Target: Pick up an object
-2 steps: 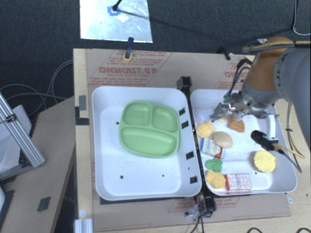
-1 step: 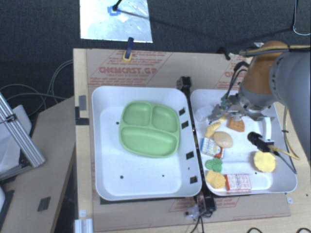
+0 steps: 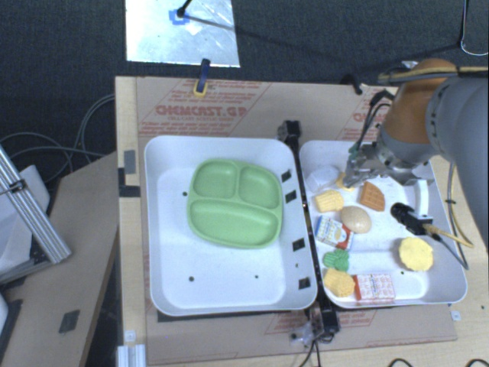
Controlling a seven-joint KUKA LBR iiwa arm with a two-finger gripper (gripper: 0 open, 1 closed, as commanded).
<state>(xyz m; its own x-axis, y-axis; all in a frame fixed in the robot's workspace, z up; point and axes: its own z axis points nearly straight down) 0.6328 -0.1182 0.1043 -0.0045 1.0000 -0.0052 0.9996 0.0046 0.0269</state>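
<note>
1. Over the far part of the right bin (image 3: 449, 280), the pincer (image 3: 351, 177) hangs low on the grey arm (image 3: 458, 125), which comes in from the right with its orange band (image 3: 411, 112) above the wrist.
2. Whether the pincer is open or closed cannot be told at this angle, and nothing can be seen gripped in it.
3. Just below the pincer lie a yellow waffle piece (image 3: 329, 201) and, to its right, an orange-brown waffle piece (image 3: 373, 196); whether either touches the pincer cannot be told.
4. A beige egg (image 3: 355, 220) sits nearer the camera, between those two and close to both.
5. A small white carton (image 3: 334, 232) with blue and red print lies just left of the egg.
6. A green toy (image 3: 336, 260) lies below the carton, with a yellow lump (image 3: 339, 283) right beneath it at the near wall.
7. A red-and-white packet (image 3: 374, 287) lies beside that lump, to its right.
8. A round yellow piece (image 3: 416, 254) rests alone toward the bin's right side.
9. A green divided plate (image 3: 234, 203) lies flat in the middle of the left bin (image 3: 170, 228).
10. Both bins sit side by side on the brown tabletop (image 3: 229, 102).
</note>
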